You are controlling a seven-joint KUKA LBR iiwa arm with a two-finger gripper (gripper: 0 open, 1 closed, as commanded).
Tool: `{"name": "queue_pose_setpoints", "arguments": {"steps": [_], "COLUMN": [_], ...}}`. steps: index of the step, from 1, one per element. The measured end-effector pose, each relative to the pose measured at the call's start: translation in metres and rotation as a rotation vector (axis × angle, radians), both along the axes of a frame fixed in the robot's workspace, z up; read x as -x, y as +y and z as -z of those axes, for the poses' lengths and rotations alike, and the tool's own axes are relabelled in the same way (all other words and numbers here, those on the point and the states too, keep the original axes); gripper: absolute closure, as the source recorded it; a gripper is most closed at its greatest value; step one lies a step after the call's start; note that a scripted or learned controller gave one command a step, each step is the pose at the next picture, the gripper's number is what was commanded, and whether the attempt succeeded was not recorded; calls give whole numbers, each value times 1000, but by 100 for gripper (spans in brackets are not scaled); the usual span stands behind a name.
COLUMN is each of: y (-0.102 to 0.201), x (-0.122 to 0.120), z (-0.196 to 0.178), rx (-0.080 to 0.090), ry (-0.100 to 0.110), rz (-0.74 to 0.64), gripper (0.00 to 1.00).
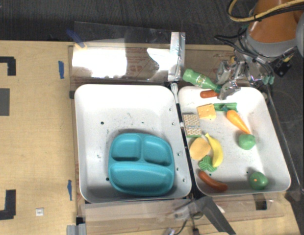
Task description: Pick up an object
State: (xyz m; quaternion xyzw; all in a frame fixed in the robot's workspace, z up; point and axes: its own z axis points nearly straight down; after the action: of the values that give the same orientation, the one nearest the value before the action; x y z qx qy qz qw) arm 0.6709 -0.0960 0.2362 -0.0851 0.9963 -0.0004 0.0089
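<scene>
Tan wooden bench [29, 146], blue tape marks [61, 69]; dark carpet [117, 4] beyond.

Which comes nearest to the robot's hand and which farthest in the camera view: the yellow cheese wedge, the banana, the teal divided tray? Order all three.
Measured from the hand at the right bin's top edge:
1. Yellow cheese wedge, just below-left of it, upper right bin.
2. Banana, middle of the right bin.
3. Teal divided tray, in the left bin, farthest.
</scene>
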Motion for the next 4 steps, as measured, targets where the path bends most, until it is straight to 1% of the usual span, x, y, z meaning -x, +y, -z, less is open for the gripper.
{"name": "queue_pose_setpoints", "arguments": {"steps": [1, 2, 3, 4], "y": [0, 29, 52, 52], "x": [0, 2, 39, 36], "z": [-7, -96, -21, -37], "rx": [-1, -4, -2, -2], "ry": [-1, 4, 18, 2], "rz": [2, 249, 100, 100], "gripper": [100, 100, 100, 100]}}
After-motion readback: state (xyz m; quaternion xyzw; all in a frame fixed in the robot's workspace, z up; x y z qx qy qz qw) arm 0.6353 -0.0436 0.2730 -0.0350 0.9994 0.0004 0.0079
